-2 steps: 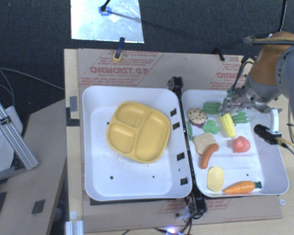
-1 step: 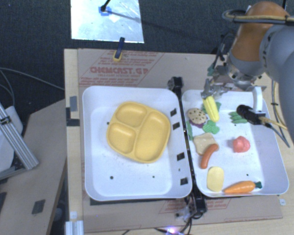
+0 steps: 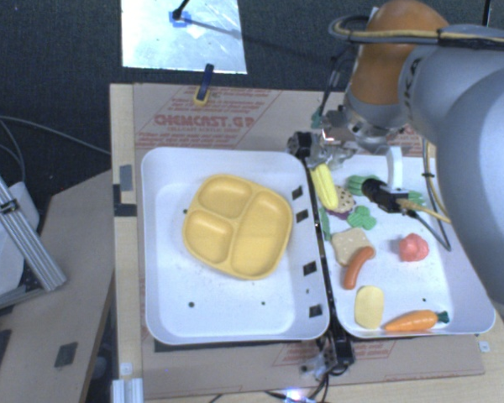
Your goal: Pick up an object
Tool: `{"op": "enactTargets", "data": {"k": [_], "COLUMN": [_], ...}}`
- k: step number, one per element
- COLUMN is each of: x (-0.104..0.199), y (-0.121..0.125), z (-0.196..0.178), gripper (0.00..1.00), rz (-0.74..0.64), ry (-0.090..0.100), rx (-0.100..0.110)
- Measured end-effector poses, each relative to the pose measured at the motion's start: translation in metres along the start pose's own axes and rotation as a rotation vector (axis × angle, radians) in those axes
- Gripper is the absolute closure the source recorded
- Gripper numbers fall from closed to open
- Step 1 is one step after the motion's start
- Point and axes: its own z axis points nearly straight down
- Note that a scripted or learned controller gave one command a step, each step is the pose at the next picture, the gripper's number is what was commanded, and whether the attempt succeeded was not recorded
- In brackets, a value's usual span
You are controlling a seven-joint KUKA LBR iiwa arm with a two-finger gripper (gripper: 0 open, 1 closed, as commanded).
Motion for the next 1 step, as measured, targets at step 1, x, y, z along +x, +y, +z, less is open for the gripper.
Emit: {"op": "enactTargets", "data": {"k": [1], "x": [0.0119], "y": [-0.0002], "z": [-0.0002], "gripper": [1.0], "rz": [0.005], "ry": [-0.003], "rx": [0.001]}}
